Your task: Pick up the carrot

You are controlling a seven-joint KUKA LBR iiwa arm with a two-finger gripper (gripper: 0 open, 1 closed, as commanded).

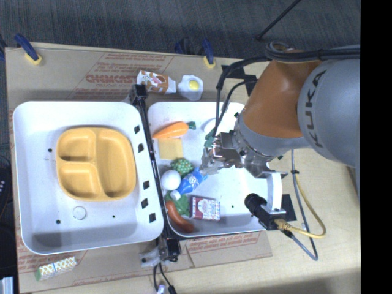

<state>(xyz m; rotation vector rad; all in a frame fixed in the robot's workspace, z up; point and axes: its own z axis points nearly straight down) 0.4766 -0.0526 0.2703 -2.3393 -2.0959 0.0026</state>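
The orange carrot with a green top lies on its side in the upper left corner of the right bin. My gripper hangs over the middle of that bin, to the right of and below the carrot and apart from it. It is just above a blue bottle. Nothing of the carrot is in the gripper.
Below the carrot lie a yellow cheese slab, a green broccoli, a white egg, a red box and a sausage. The left bin holds a yellow divided plate. A small carton and a fried-egg toy sit behind the bins.
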